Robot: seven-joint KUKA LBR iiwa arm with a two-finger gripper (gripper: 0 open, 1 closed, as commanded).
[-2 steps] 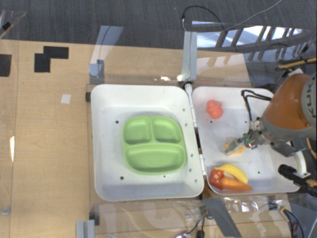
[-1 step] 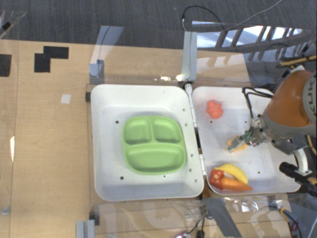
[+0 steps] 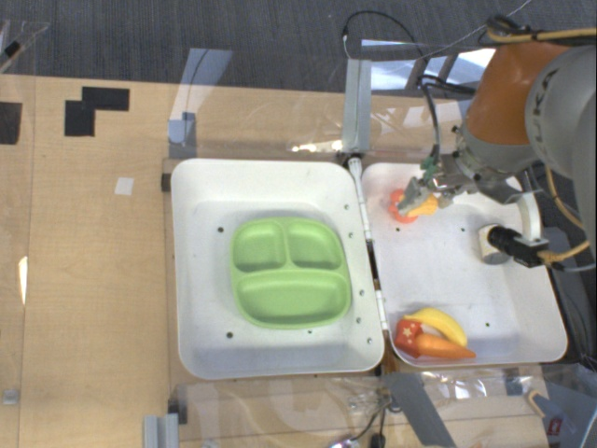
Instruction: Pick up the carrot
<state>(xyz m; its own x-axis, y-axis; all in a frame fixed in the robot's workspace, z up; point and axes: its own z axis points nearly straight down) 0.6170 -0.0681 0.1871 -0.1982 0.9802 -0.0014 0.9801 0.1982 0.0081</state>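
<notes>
The carrot is orange and lies in the near left corner of the right bin, below a yellow banana and beside a red toy fruit. My gripper hangs over the far left part of that bin, well away from the carrot. Its tip is right at a small red and orange-yellow toy, and I cannot make out whether it touches or holds it.
A green divided plate lies in the middle of the left bin. A raised wall separates the two bins. A grey post stands behind the bins.
</notes>
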